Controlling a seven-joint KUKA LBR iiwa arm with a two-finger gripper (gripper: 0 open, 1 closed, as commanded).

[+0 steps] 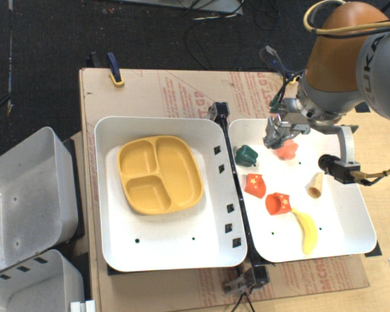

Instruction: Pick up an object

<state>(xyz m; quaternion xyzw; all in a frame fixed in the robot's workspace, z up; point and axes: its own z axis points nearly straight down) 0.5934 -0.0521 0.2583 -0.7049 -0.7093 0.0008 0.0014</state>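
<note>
Here we see the gripper (277, 137) hanging low over the right bin (361, 223), near its far edge; its jaws sit right at a pink toy (286, 150), which lies just under and a bit in front of them; we cannot tell if the jaws are wide or narrow, and we cannot tell if they touch the toy. To the left of the jaws, near them, lies a green pepper (246, 154); in front of the jaws and a little left sits a red piece (255, 184); next to it, further from the jaws, sits a red cup (278, 203); beyond that, well away from the jaws, lies a banana (306, 231). To the right and in front of the jaws lies a tan cone (314, 186). Far off to the left of the jaws, in the left bin (169, 246), rests a yellow plate (160, 173) with three parts.
</note>
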